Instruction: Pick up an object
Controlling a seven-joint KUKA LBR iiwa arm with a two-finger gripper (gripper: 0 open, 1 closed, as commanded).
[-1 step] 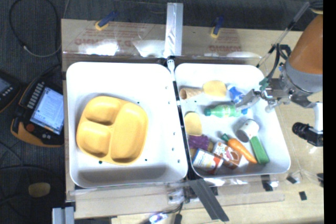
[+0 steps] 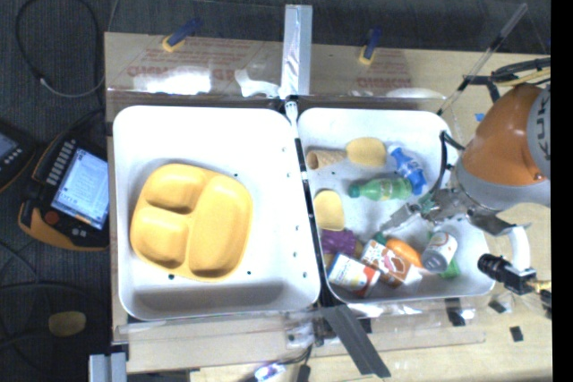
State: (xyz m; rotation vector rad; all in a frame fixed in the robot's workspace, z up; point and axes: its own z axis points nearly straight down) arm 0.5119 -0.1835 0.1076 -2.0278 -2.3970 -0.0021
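The bench (image 2: 224, 67) is a light wooden surface standing on dark grey carpet. A handheld control pendant with a lit screen (image 2: 76, 188) lies on the floor to the left, and a thin cable loops across the carpet at far left. Two clamps, one blue-and-yellow (image 2: 180, 35) and one yellow (image 2: 368, 49), grip the far edge of the bench.

Two shallow white plastic bins sit side by side, touching along a central divider. The left bin (image 2: 134, 130) contains a large yellow moulded plastic tray with two hollows (image 2: 191, 220). The right bin (image 2: 421, 123) contains the loose objects: a pale yellow rounded item (image 2: 366, 151) near the far wall, a blue-and-white packet (image 2: 406, 166) to its right, a green plastic bottle lying on its side (image 2: 380, 188), a yellow cup-shaped item (image 2: 329, 209) by the divider, a purple object (image 2: 338, 240), a red-and-white carton (image 2: 354, 274), an orange-and-white carton (image 2: 398, 259) and a grey cylindrical can (image 2: 438, 251) at near right.

The grey arm with its orange band (image 2: 506, 143) reaches in from the right over the right bin's right wall. The gripper (image 2: 419, 212) sits low between the green bottle and the orange carton. Whether its jaws are spread or pressed together cannot be determined
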